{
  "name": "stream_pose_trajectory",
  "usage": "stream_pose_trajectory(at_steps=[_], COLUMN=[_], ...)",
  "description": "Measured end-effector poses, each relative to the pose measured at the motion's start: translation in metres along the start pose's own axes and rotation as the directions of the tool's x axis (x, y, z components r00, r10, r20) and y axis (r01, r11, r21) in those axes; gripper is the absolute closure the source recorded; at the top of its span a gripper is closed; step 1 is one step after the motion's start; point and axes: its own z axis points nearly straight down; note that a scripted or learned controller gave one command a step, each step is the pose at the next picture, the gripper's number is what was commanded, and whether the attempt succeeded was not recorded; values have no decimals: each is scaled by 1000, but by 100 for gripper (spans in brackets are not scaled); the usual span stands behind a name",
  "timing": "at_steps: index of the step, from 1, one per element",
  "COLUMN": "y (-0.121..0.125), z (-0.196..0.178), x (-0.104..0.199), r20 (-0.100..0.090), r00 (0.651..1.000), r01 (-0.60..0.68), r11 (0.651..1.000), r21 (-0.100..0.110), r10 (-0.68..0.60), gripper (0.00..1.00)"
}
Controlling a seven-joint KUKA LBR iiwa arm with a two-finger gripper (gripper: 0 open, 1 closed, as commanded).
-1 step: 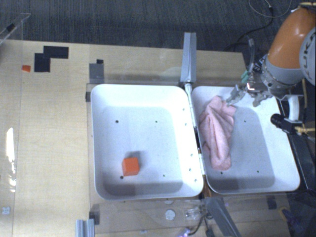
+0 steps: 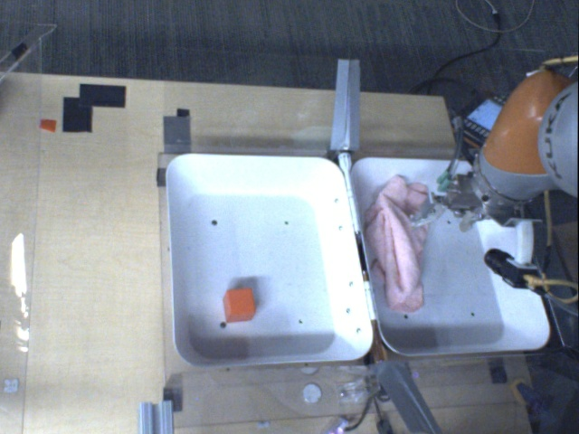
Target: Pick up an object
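Observation:
A crumpled pink cloth [image 2: 395, 242] lies along the left side of the right bin [image 2: 470, 319]. A small orange cube [image 2: 240, 305] rests in the near left part of the left bin [image 2: 271, 197]. My gripper [image 2: 432, 208] reaches in from the right, low over the right bin, and is at the upper right edge of the cloth. Whether it touches or holds the cloth is not clear. The grey arm with its orange band [image 2: 529, 134] rises behind it.
A metal rail [image 2: 345, 107] stands between the bins at the back. Black blocks [image 2: 90, 107] and a small orange square [image 2: 48, 126] lie on the wooden bench at the far left. Cables hang at the right edge.

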Motion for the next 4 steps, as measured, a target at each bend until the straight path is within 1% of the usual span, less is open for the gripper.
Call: stream_pose_trajectory(at_steps=[1, 2, 3, 4], y=[17, 13, -5, 26], z=[-14, 38, 22, 36], x=[-40, 12, 15, 53], r20=[2, 4, 1, 8], r00=[998, 985, 976, 957], r01=[60, 174, 217, 290], r11=[998, 985, 976, 957], r21=[-5, -14, -4, -16], r10=[-60, -174, -217, -290], gripper=[0, 0, 0, 0])
